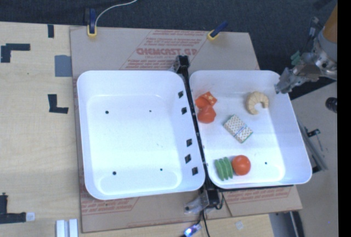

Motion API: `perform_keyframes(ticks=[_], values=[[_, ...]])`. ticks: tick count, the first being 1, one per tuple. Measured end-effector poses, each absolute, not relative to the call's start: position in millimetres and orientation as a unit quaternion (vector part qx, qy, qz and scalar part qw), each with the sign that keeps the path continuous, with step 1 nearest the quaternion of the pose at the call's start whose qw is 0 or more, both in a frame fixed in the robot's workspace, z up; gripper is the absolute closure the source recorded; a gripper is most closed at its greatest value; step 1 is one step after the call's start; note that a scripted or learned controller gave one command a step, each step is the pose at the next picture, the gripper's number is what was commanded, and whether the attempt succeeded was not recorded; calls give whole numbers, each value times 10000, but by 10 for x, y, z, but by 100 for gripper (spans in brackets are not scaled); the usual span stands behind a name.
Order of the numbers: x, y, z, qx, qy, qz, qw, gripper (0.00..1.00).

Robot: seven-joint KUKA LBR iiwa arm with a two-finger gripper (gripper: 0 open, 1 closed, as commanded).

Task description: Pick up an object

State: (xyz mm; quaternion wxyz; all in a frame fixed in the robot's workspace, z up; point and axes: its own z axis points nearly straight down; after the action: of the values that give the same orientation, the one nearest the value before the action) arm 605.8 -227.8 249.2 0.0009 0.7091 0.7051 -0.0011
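The gripper (285, 85) hovers at the right bin's (274, 178) upper right rim; whether its jaws are parted, I cannot tell. Nearest, just inside that rim, lies the croissant (256, 101): likely light and curved, best pinched across its middle.

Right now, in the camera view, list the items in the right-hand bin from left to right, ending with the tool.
Red chunky pieces by the divider → green ridged vegetable → patterned rectangular packet → tan croissant-shaped pastry → tool, beyond the bin's right rim.
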Motion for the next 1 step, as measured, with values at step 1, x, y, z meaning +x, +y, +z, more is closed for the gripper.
perform_keyframes(ticks=[1], values=[[5872, -1943, 3428, 7058, 7084, 18, 28, 100]])
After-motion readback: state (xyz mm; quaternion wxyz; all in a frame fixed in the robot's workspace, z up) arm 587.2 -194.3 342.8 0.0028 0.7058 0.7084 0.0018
